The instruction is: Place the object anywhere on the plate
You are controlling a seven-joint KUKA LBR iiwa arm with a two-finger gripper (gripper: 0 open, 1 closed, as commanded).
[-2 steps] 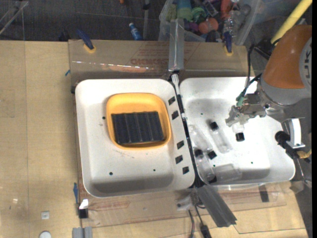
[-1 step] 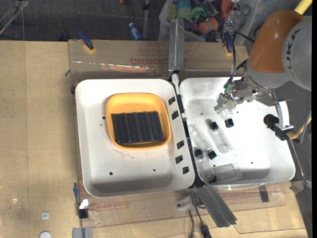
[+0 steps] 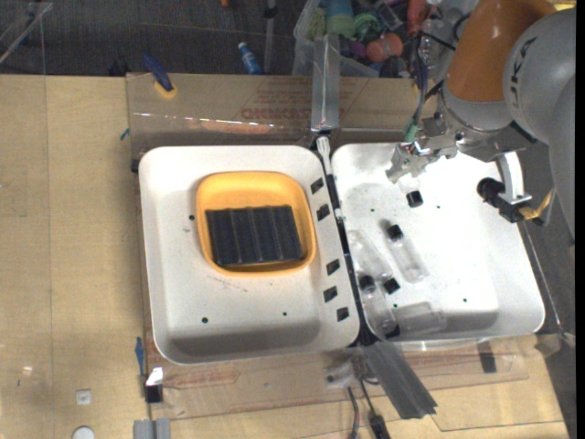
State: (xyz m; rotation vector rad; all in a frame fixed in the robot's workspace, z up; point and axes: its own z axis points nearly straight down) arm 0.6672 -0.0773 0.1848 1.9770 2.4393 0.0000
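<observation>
An orange plate [image 3: 212,193] lies in the left bin [image 3: 164,318]. A black ridged rectangular object [image 3: 254,235] rests flat on it and covers most of its middle. My gripper [image 3: 405,163] hangs over the far left part of the right bin [image 3: 475,282], well to the right of the plate and apart from the black object. I see nothing held in it. The grey arm with its orange band [image 3: 484,44] reaches in from the upper right.
Clear plastic pieces with small black parts [image 3: 398,250] lie in the right bin's left half, and a small black bit [image 3: 413,197] sits just below the gripper. Black clips [image 3: 331,268] line the divider between the bins. A box of colourful toys [image 3: 375,12] stands behind.
</observation>
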